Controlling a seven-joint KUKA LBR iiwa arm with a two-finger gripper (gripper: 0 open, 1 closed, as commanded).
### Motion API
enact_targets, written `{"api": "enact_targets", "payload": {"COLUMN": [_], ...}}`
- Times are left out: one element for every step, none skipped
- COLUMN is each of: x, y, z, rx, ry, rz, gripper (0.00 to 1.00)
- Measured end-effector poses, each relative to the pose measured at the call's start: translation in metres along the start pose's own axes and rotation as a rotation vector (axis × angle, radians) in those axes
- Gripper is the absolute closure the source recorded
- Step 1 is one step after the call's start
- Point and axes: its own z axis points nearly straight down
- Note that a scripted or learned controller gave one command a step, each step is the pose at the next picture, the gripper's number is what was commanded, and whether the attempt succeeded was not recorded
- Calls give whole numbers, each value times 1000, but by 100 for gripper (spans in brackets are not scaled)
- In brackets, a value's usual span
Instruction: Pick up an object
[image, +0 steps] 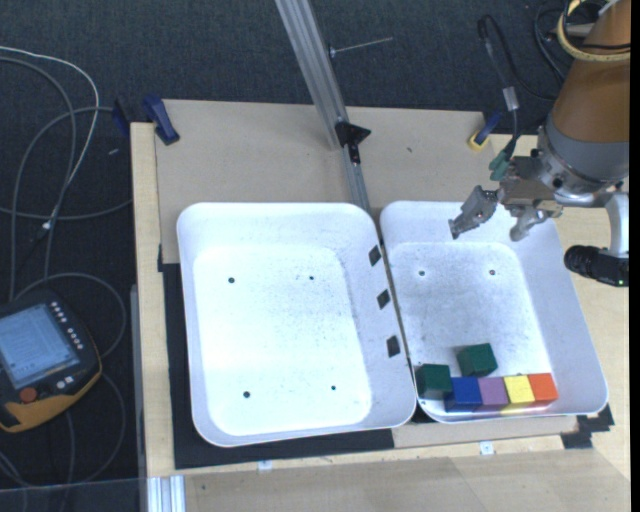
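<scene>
Two shallow white bins sit side by side on the tan bench (250, 150), and the left bin (275, 320) lies bare white with only small dark dots on its floor. The right bin (480, 300) carries all the action: along its near edge runs a tidy row of blocks, touching one another, blue block (463, 391), purple block (492, 390), yellow block (518, 388) and orange block (541, 385) from left to right. Two dark green blocks join them, one green block (433, 379) just left of the blue one at the bin's near-left corner, and a second green block (476, 358) sitting just behind the row, tilted a little. Coming in from the right, the grey arm (590, 110) with its orange band hangs over the far end of the right bin. The gripper (497, 215) hovers above the bin's far rim, its two fingers spread apart, released, with nothing between them. It is well apart from the blocks, which all crowd the opposite, near end. Off the bench on the left, a handheld pendant (40, 350) with a lit screen rests on the dark floor among loose cables.
</scene>
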Motion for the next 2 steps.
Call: {"api": "enact_targets", "payload": {"x": [22,19], "y": [0,54], "z": [69,96], "rx": [9,-3], "ry": [1,-2], "rz": [-2,-3], "gripper": [0,0]}}
